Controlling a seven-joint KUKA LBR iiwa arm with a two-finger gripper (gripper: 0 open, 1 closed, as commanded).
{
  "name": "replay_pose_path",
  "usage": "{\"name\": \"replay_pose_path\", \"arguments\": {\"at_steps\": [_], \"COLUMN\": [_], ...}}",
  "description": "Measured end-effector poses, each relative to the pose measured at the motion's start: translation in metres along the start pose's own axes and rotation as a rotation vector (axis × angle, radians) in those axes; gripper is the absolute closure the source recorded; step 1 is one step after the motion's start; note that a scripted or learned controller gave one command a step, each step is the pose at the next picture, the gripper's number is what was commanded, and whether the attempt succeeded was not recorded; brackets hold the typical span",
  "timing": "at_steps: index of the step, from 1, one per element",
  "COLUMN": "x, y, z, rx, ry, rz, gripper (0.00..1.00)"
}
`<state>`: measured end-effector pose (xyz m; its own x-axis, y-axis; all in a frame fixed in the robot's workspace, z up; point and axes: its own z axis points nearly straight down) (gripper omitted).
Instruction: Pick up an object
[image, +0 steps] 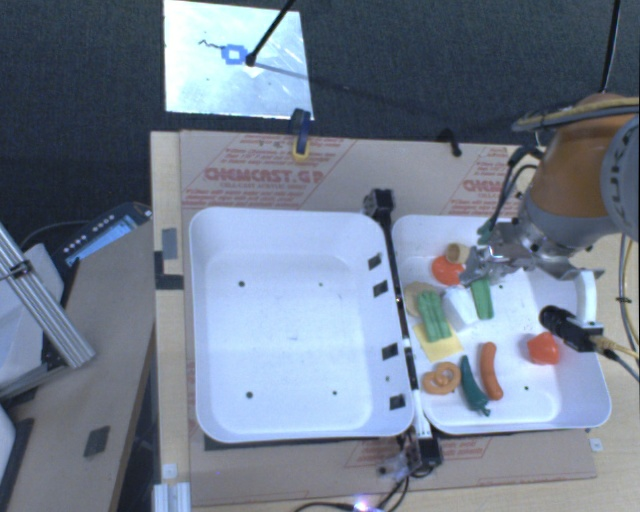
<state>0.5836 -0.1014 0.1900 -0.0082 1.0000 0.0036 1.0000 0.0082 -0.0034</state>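
Grey arm reaching from the right, gripper (478, 262) low over right bin (590, 400), its state impossible to tell, beside orange tomato (447, 270) and green pepper (482, 299)

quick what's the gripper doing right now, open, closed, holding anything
Gripper: over the right bin, by the red-orange piece and green piece; open or closed cannot be told, and no held object is visible.

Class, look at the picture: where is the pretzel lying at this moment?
The pretzel lies in the right bin, near its front left corner, just below the yellow block and left of the dark green pepper.
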Motion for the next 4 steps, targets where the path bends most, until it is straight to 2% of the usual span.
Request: {"name": "replay_pose_path", "arguments": {"at_steps": [1,2,3,4], "x": [0.12,0.138,0.144,0.156], "y": [0.011,0.03,0.04,0.081], "z": [0.006,-0.026,-0.017,-0.032], "rx": [-0.004,-0.008,-0.005,-0.009], "ry": [0.003,-0.002,-0.003,-0.003], "rz": [-0.005,0.001,0.003,0.002], "gripper": [1.0,1.0,1.0,1.0]}}
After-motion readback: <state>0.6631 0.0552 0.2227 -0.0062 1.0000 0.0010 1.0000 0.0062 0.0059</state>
